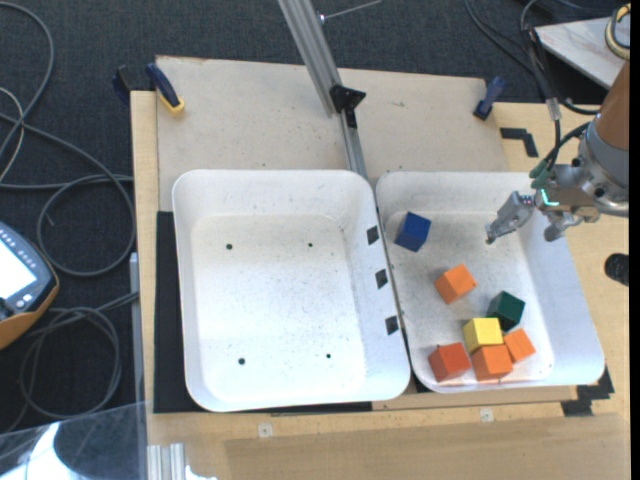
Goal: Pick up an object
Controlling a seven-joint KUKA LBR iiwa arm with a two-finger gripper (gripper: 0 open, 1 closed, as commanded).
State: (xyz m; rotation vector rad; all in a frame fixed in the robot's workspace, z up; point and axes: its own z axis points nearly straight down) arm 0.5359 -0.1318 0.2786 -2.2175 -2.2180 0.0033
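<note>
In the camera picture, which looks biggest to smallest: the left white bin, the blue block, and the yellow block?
1. Left white bin, by far the largest.
2. Blue block and yellow block look about the same size, so I would not rank one over the other.

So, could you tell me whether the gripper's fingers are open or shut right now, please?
Open. The gripper hangs over the right bin with its two fingers spread apart, and nothing sits between them.
</note>
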